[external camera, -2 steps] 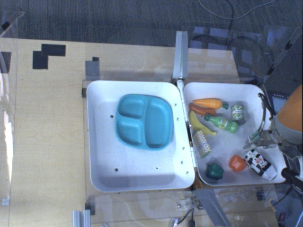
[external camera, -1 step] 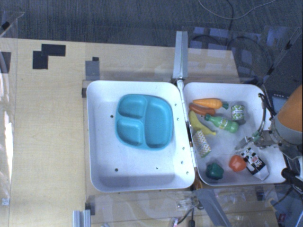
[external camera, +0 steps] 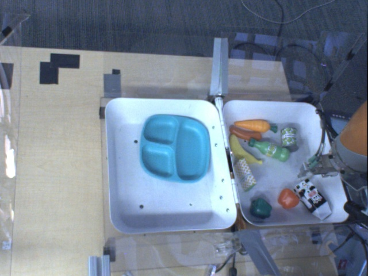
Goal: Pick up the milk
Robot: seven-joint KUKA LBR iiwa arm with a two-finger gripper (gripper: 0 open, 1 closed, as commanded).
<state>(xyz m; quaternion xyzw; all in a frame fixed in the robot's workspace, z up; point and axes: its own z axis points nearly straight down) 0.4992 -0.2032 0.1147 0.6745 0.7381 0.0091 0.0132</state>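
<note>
The milk (external camera: 313, 199) is a small white carton with black cow patches. It lies tilted in the front right corner of the right bin (external camera: 299, 107), beside a red tomato (external camera: 288, 198). My gripper (external camera: 315, 165) hovers just behind the carton, near the bin's right wall. It looks open and holds nothing. The grey arm with its orange band (external camera: 355, 132) comes in from the right edge.
The right bin also holds a carrot (external camera: 252, 126), a banana (external camera: 240, 150), a green bottle (external camera: 270, 150), a small can (external camera: 288, 136), a patterned cylinder (external camera: 246, 174) and a dark green item (external camera: 260, 207). A blue divided plate (external camera: 175, 147) lies in the left bin (external camera: 123, 211).
</note>
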